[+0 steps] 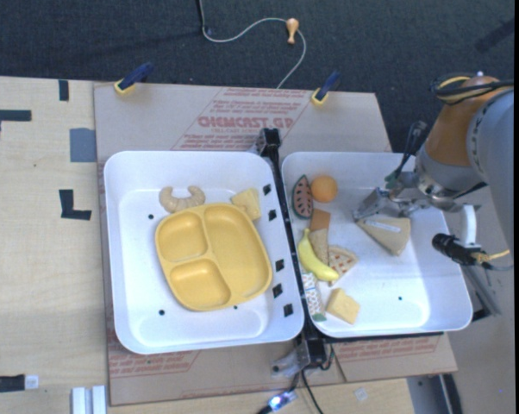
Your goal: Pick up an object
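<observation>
pale wedge (389, 233), tan, w/ fingers (373, 208) touching

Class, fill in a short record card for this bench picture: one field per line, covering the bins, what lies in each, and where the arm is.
left bin: yellow divided tray, a croissant-shaped piece and a pale wedge at the tray's far edge
right bin: watermelon slice, orange, banana, cheese cube, large pale wedge
arm: reaches in from the view's right, over the right bin
gripper: low beside the large pale wedge; a grasp cannot be confirmed
</observation>
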### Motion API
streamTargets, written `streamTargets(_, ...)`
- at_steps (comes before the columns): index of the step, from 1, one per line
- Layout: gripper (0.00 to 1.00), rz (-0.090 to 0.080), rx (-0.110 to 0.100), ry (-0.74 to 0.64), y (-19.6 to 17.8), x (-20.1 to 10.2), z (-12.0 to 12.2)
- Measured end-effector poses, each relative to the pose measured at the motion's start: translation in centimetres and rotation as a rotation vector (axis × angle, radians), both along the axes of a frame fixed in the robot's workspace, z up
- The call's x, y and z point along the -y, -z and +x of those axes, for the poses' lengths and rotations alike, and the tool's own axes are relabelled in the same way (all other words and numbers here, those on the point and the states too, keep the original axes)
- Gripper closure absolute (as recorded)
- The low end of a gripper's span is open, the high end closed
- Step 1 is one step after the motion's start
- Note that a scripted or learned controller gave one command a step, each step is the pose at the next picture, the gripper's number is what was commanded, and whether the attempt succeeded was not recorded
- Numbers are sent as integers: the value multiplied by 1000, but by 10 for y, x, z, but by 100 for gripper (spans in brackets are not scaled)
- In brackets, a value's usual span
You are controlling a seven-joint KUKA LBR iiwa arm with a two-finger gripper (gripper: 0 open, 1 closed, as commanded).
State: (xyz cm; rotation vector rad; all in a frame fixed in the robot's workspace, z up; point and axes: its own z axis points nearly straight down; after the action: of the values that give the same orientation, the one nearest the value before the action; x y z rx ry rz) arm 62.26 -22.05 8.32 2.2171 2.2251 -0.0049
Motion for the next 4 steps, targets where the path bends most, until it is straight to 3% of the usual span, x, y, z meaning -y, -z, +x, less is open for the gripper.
streamTargets(1,100,-1,3,-1,-12,0,1)
streamTargets(3,100,1,7,1,-137,-2,9)
streamTargets(4,100,3,2,3,-141,-3,9)
